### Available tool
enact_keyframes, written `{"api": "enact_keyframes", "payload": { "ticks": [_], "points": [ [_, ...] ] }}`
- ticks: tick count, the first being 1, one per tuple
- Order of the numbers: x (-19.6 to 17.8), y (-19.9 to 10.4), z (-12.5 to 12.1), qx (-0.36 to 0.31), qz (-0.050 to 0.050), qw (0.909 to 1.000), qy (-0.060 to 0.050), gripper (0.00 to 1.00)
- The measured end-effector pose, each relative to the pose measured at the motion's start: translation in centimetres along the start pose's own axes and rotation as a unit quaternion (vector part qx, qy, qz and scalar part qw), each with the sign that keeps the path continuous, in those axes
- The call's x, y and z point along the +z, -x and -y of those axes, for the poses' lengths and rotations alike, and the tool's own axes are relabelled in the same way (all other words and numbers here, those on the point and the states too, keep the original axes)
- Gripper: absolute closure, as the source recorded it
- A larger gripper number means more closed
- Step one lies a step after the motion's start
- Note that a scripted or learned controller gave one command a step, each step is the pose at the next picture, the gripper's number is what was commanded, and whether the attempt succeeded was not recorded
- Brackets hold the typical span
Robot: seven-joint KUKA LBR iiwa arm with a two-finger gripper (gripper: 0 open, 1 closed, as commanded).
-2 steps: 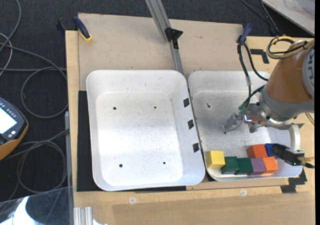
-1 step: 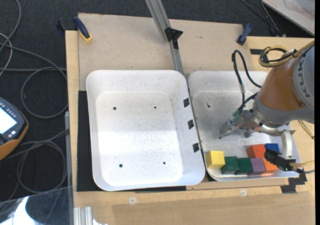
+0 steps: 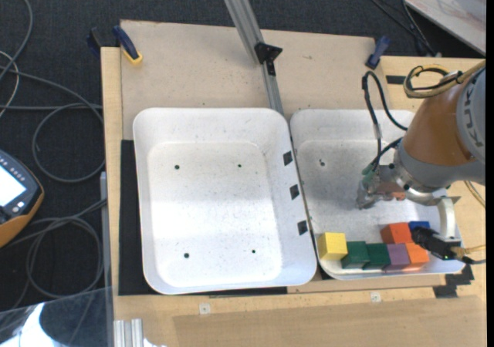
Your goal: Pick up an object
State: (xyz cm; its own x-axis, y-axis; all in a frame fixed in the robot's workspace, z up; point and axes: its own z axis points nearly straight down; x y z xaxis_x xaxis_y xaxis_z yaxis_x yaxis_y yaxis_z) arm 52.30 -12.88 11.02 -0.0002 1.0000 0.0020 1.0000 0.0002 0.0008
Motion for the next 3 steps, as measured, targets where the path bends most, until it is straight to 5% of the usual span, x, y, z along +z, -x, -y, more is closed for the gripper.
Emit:
{"api": "enact_keyframes", "payload": {
  "ticks": [3],
  "points": [
    [-14.5,-0.5,-1.0,-0.001,0.002,1.0000,0.003,1.00]
  ]
}}
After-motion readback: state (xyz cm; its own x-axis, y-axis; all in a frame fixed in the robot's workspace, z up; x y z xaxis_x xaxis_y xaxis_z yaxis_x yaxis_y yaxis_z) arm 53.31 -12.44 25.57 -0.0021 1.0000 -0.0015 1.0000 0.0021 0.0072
